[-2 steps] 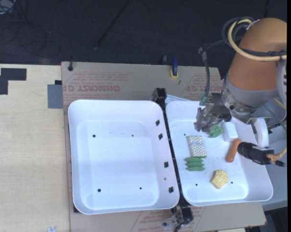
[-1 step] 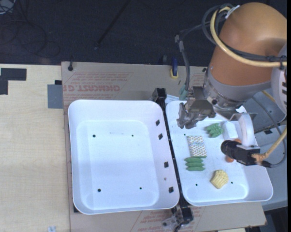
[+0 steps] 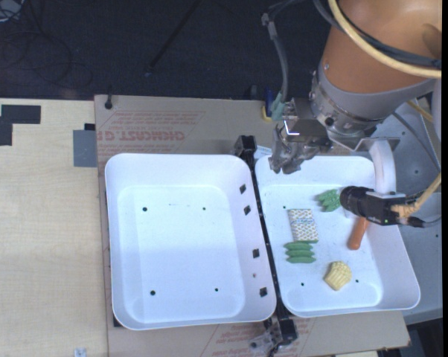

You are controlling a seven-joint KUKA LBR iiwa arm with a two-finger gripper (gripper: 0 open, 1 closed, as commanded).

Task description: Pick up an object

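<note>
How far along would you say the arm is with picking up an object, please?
Done: nothing yet; the green toy, checkered packet, pea pod, corn cob and carrot all lie in the right bin. In hand: the claw is over that bin's far left corner, with no item seen in it. Left: reaching one item, gripping it and lifting.

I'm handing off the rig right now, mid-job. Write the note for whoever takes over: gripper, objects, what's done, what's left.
Gripper: over the far left corner of the right bin, carrying nothing visible.
Objects, all lying in the right bin: green leafy piece, checkered packet, green pod, yellow corn, orange carrot.
Done: no object picked up yet.
Left: choose one, probably the packet as it lies nearest, descend, grasp, lift.
</note>
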